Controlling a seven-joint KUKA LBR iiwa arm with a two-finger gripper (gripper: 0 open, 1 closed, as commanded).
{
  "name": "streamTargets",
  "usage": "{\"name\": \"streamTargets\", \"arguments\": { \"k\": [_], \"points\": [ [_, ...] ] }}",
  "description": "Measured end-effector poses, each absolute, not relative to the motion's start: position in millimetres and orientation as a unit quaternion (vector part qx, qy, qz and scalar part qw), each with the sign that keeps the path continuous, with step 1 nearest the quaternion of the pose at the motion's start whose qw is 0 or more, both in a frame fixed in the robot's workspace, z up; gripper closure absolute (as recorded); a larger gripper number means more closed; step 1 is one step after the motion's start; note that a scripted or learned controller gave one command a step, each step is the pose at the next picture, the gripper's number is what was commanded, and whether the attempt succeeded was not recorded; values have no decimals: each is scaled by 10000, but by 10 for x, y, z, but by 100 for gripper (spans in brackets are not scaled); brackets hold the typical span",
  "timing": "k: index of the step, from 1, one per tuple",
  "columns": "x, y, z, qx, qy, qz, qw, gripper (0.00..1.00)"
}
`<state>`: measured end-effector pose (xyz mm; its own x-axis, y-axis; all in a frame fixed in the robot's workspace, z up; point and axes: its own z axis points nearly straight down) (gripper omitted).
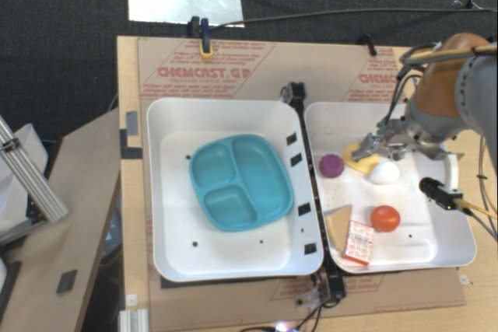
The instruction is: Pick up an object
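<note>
so the gripper (387,144) is low in the right bin (447,249), right over the yellow piece (359,162) and white egg (383,173); can't tell the jaw state; egg sits just below-left of it; purple ball (331,165) farther left, tomato (384,218) nearer the front

bench (233,62) w/ cardboard sheet on top, two white bins side by side on it: right bin (451,245) under the gripper (381,144), left bin (167,190) well to its left
</note>
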<state>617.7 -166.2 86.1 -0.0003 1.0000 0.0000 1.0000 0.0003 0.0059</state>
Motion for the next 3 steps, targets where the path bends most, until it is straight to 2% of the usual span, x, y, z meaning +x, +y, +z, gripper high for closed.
{"name": "streamTargets", "arguments": {
  "k": [1,3],
  "points": [
    [6206,-1658,1007,7063,7079,48,54,100],
    [6353,-1719,1967,7054,7088,20,32,100]
  ]
}}
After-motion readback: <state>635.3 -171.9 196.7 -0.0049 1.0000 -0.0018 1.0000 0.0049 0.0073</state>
